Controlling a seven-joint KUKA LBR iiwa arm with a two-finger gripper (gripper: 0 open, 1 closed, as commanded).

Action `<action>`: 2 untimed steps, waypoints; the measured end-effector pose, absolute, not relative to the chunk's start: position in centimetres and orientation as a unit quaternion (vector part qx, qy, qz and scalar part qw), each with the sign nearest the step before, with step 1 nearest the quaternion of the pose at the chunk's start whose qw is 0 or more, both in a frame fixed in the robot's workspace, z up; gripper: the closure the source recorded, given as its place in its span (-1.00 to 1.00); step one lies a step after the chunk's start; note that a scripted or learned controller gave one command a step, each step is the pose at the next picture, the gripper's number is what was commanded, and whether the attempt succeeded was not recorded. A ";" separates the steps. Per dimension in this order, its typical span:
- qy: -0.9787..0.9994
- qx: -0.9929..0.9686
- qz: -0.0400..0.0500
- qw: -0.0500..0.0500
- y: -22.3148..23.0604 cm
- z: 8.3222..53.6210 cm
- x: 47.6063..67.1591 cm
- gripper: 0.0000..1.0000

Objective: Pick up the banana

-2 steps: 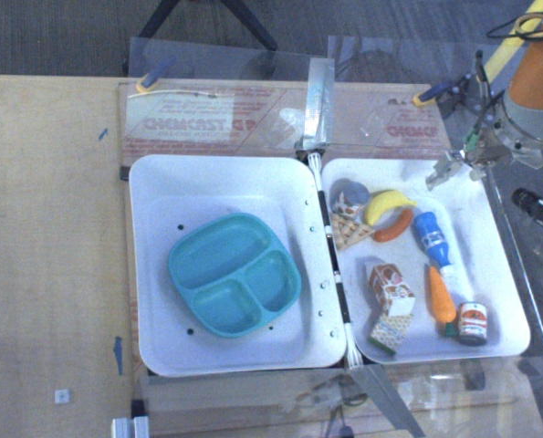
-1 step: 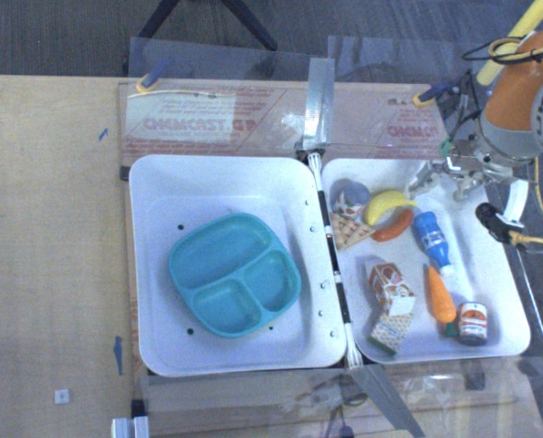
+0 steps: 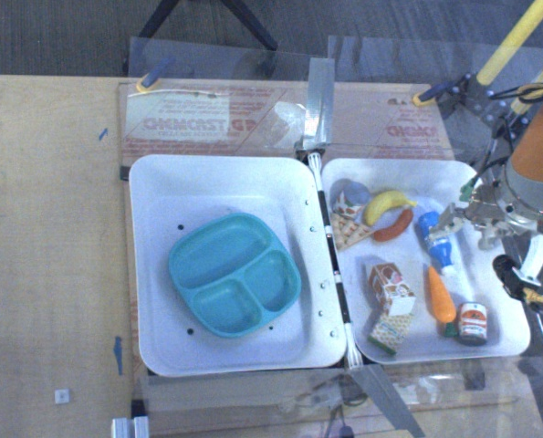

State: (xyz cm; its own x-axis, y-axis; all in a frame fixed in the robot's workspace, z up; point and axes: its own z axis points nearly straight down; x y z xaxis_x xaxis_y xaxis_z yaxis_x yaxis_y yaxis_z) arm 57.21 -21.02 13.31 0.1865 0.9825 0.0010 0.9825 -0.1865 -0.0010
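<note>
In the right bin's far left corner, the banana lies beside a sausage. The pincer hovers at the right edge, can't tell its state. Looks like approach stage; next it needs to swing left over the banana.

Bright, even overhead light — soft focus throughout, faint shadows, mild glare on the white bins.

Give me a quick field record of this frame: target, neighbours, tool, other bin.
target: banana, right bin, far-left part
touching: sausage just in front of it
near: pizza slice, blue tube
also in bin: carrot, carton, jar
tool: over right side of right bin, apart from banana
left bin: teal tray
</note>
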 end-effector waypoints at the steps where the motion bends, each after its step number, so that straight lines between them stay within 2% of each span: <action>1: -0.599 -0.801 -0.004 0.004 -20.8 10.8 54.4 -1.00; 2: -0.594 -0.805 0.000 0.001 -20.1 18.9 48.1 -1.00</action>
